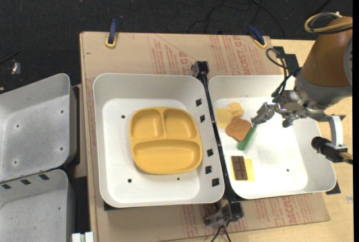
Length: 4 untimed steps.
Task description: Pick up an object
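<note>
Robot arm reaching into the right bin, its gripper [263, 115] hovering over a tight cluster of small objects.

Your gripper's fingers look spread and hold nothing, just above the upper end of a green stick [247, 138] that lies against a brown bread-like piece [238, 128]. Because those two touch — and pale yellow pieces [229, 112] sit just behind them — you risk closing on two things at once, or nudging the stick aside and coming up with nothing. The right bin [291, 179] also holds a dark brown block on a yellow card [241, 168] near its front left corner, apart from the cluster. The left bin [112, 123] holds a yellow divided tray [166, 140] with three compartments.
</note>
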{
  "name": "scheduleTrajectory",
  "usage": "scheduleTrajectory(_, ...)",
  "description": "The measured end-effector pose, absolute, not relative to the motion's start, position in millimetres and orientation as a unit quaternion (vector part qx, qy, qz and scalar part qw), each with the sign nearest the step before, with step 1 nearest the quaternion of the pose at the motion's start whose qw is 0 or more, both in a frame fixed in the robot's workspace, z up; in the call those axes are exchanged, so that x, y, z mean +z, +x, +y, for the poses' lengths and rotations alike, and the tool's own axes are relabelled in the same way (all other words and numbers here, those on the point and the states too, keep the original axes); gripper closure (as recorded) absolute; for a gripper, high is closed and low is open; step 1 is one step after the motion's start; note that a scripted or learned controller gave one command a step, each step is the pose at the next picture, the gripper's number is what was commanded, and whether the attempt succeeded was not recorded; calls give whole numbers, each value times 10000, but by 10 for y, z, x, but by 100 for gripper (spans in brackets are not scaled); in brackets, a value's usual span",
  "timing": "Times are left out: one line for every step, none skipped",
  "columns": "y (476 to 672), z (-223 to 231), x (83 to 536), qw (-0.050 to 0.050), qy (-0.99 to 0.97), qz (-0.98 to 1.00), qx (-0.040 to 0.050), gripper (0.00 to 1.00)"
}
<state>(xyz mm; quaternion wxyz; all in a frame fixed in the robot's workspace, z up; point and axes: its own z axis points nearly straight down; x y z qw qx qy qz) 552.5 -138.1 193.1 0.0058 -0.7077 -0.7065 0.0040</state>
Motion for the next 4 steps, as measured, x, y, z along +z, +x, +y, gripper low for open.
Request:
scheduleTrajectory(5557,-1379,2002,3,-7068,-7075,1,0)
scheduleTrajectory(5463,-1313,1441,28,-7075,-7067,17,0)
scheduleTrajectory(5453,-1306,903,21,-7075,-7067,13,0)
scheduleTrajectory(5465,-1310,1034,1,-7081,-7061,0,100)
